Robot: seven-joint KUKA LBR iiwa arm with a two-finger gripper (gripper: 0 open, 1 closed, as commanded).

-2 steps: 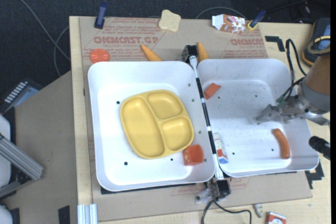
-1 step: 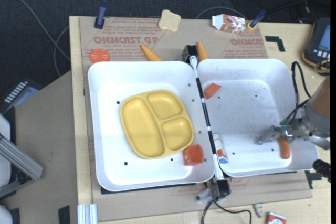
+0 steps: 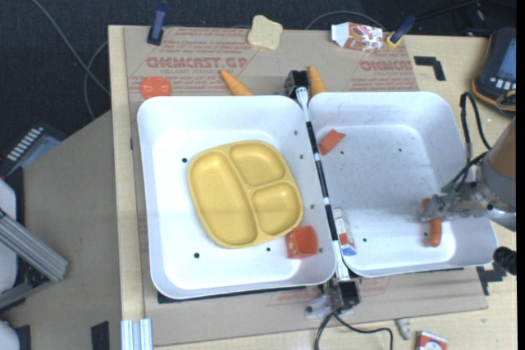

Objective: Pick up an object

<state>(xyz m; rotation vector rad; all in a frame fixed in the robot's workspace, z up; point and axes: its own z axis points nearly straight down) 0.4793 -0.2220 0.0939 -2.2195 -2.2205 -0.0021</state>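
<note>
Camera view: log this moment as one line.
gripper low in right white bin | over small orange carrot-shaped piece | grasp unconfirmed

In the left bin (image 3: 160, 201) you meet the yellow divided plate (image 3: 244, 192) mid-floor and an orange block (image 3: 302, 242) beside it; the right bin (image 3: 385, 115) offers open floor at centre.

Arm (image 3: 502, 176) cut off at right edge; fingers (image 3: 435, 209) too blurred to tell state.

Even, bright overhead light makes the white bins (image 3: 164, 176) glare slightly; shadows are soft, and the frame is mildly grainy.
</note>
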